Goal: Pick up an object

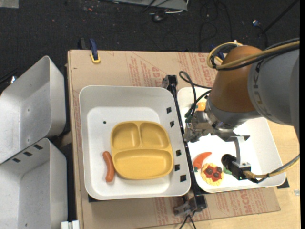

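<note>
Camera view, from above at a slant: two shallow white bins side by side on a cardboard-topped counter [124,63]. Left bin [90,104] carrying a yellow divided plate [141,150], three compartments, lying flat near the bin's middle. Orange-brown sausage [109,166] just beside the plate's left lower edge, lengthwise, resting on the bin floor. Right bin [269,142] largely covered by the arm [267,87], grey with an orange band, reaching in from the right. Hand [193,128] low over the right bin's left part, close to the divider between the bins; state of the hand cannot tell, hidden under the wrist. Near the right bin's front: a small red-orange pepper-like piece [201,159], and just below it a toy pizza slice [212,173], yellow with red and dark spots. Dark attachment [234,166] just right of the pizza slice, cable running from it toward the bin's right edge. Nothing seen between the hand and these pieces; pepper-like piece near but apart from the hand. Two more white bins [31,123] tilted off the counter at far left.
</note>
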Motion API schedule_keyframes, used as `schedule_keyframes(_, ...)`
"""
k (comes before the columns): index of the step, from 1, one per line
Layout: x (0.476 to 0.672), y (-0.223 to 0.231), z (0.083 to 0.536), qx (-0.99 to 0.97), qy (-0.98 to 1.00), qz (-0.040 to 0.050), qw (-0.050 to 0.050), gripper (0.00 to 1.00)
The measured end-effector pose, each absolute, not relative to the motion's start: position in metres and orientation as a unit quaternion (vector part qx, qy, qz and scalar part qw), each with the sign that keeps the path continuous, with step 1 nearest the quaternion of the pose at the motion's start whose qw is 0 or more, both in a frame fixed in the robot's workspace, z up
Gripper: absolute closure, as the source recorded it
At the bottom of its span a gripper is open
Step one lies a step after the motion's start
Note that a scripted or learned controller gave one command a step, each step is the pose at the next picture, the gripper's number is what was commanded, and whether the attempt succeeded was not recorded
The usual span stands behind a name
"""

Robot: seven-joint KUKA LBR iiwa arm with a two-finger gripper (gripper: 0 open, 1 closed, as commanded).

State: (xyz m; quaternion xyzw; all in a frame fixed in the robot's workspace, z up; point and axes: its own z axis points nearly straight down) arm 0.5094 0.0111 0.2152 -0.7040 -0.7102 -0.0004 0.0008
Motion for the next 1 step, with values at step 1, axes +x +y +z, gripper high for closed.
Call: schedule_keyframes(1,0.5189,0.0586,0.2326,-0.704,-0.710,-0.0014,0.000,1.00)
